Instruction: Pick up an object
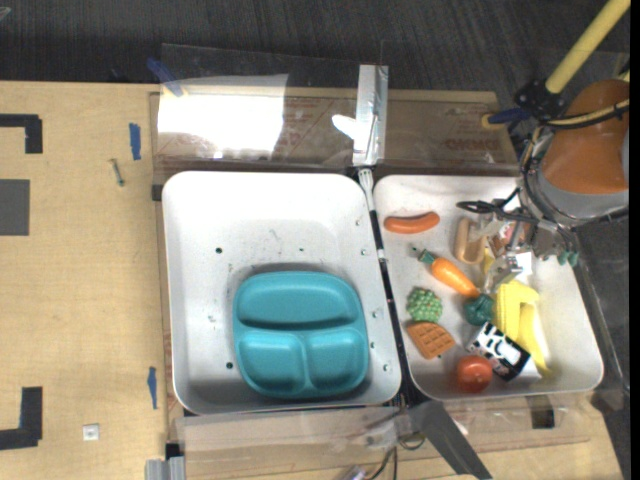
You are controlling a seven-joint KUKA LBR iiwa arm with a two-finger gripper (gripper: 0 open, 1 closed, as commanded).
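The end effector (508,253) hovers in the right bin (590,363), its grip impossible to tell. A careful descent should centre on the bananas (522,320) just beneath, avoiding the carrot (452,274).

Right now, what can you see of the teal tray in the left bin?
The teal tray is a rounded-corner divided plate, smooth and plastic-looking, with three compartments: one long one along the far side and two smaller ones nearer the camera. It lies flat, right side up, on the floor of the left bin, toward the near edge. No object is visible in its compartments.
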